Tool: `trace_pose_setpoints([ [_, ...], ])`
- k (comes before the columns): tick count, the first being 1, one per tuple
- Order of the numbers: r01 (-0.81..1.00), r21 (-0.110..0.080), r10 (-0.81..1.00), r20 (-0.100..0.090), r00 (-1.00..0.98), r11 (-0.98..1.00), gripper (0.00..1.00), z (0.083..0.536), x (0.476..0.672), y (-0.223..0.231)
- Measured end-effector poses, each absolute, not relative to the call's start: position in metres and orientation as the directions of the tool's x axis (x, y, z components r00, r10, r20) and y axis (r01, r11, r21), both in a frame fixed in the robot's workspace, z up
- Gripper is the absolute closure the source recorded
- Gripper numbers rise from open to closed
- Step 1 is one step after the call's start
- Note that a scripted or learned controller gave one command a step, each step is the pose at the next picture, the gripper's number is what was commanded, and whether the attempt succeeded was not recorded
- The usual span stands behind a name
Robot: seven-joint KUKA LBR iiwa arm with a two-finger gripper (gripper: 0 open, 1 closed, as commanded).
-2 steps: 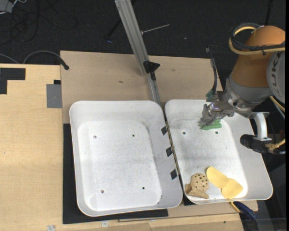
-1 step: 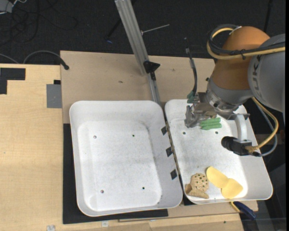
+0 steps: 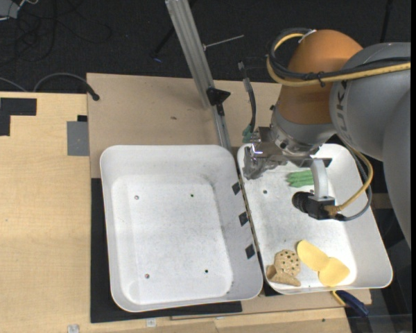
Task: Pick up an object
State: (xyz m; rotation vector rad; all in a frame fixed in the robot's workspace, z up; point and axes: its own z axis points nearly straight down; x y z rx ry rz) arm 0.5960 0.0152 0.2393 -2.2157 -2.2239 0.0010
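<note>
And here is the arm, grey with its orange band, reaching in over the right bin. The tool hangs low at that bin's upper left corner, just beside the divider where the two bins meet. Whether it is wide or narrow I cannot tell from this angle, and nothing can be seen gripped in it.

Just to the tool's right lies a small green object, close by but apart from it, partly tucked under the wrist. Below that, a black fitting with a yellow hose hangs off the arm. Well below the tool, at the near end of the same bin, sit the other pickings: a yellow piece (looks like two lobes lying together) and, touching its left side, a tan dotted piece.

To the tool's left, the left bin spreads out white and speckled, with a few dark dots on its floor. Both bins rest on a black mat on the pale wooden counter. Up and left of the tool a metal rail slants away across a brown board. Beyond that the room goes dark, with loose cables trailing over a black floor.
</note>
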Motion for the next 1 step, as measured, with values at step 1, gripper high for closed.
trace_pose_setpoints([
  [1, 1.000, -0.001, 1.000, 0.002, -0.005, 0.005, 1.00, 0.2408, 0.6128, 0.0744],
])
